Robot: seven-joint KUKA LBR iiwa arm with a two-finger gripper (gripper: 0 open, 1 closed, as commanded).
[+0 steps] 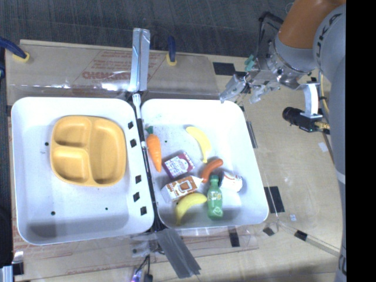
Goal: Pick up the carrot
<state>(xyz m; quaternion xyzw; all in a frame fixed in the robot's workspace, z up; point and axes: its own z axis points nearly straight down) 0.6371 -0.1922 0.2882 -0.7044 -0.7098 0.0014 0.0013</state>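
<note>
We saw the gripper (235, 90) hanging open and empty above the right bin's (254, 157) far corner; the carrot (154, 150) hugged the left wall, risking a finger collision.

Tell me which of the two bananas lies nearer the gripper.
The upper banana, near the right bin's far wall, lies nearer the gripper. The other banana lies at the bin's front, beside the green bottle.

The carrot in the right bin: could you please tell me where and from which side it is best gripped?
Probably mid-body, from straight above. The carrot lies flat, lengthwise along the bin's left wall, leaves at its far end. The claw should close across its width; the purple box sits close to its tip, so stay above that.
</note>
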